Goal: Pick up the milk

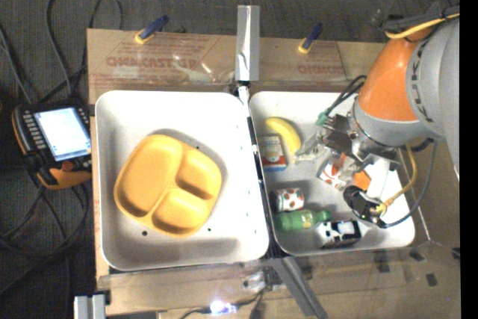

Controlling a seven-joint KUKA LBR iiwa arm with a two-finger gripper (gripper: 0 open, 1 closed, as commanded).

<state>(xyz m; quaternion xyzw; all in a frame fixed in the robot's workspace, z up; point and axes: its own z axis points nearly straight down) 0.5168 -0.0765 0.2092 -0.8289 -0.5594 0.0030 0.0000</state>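
White bin (407,235): held my targets.
Milk (273,152): stood at the left wall, beside banana (286,132).
My gripper (328,153): hovered nearby; jaw state I couldn't tell.

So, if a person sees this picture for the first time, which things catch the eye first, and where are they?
The big yellow plastic tray with three compartments lies in the left white bin. The grey arm with the orange band reaches from the right over the right white bin, among a yellow banana, a green bottle and a small black-and-white milk carton at its near edge.
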